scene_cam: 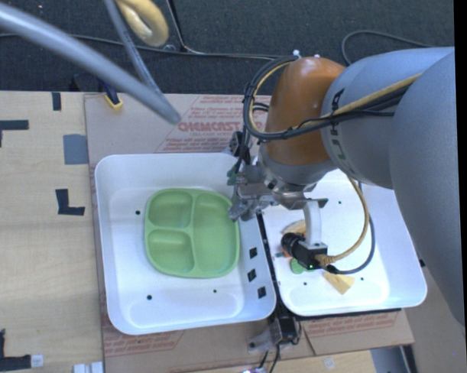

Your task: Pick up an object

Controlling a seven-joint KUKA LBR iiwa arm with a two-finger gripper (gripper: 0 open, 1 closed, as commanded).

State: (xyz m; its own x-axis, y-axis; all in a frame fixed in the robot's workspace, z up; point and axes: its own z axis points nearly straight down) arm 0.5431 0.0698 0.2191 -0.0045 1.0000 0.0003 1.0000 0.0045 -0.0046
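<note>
The pincer [243,204] is hanging at the right edge of the green divided plate [185,233], which is lying flat in the left bin [121,255]; clenched or released, I cannot tell.

The grey arm [403,115] reaches in from the right, orange-banded wrist [299,103] bent steeply down, jaws hanging low beneath it.

A pale wood-grain tabletop [37,250] carries black tape marks [66,203] and a grey patch [75,148] toward its left edge. A brown cardboard sheet [208,129] with red print lies flat on it. Beyond the far edge is a dark floor [304,19] crossed by black cables [176,27], and a grey pole [68,50] slants above it all.
</note>
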